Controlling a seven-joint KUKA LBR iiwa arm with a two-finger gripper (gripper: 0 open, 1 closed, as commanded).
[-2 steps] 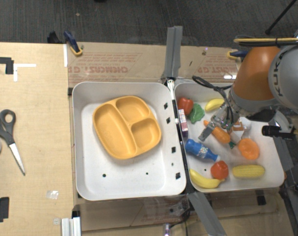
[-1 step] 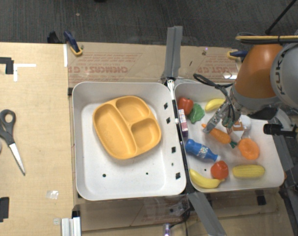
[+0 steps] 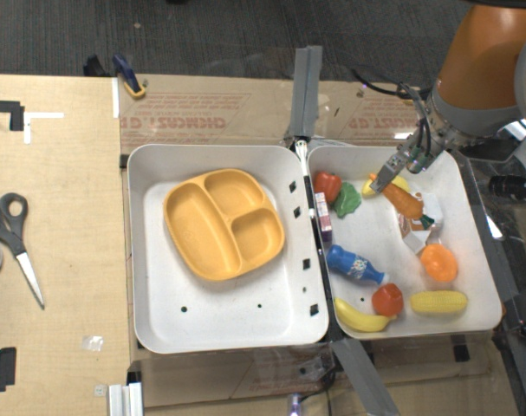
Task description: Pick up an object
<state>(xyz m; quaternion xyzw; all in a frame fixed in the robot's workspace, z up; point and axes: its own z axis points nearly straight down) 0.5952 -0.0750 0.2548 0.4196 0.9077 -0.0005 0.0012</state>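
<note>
My gripper (image 3: 389, 178) hangs low over the far part of the right bin (image 3: 470, 232), at the end of the grey and orange arm reaching in from the upper right. Its tip is right at a small yellow piece (image 3: 399, 184) and the upper end of an orange bottle-shaped toy (image 3: 405, 201). Whether it touches either I cannot tell. Just to its left lie a green toy (image 3: 347, 200) and a red pepper (image 3: 327, 185). Nearer the front are a blue bottle (image 3: 354, 265), an orange ball (image 3: 439, 263), a red tomato (image 3: 387, 300), a banana (image 3: 360, 318) and a yellow oblong toy (image 3: 438, 302).
The left bin (image 3: 150, 258) holds a yellow divided plate (image 3: 224, 224). A white and brown packet (image 3: 416, 227) lies beside the orange toy. A pink strip (image 3: 322, 218) leans on the wall between the bins. Scissors (image 3: 16, 241) lie on the wooden bench at far left.
</note>
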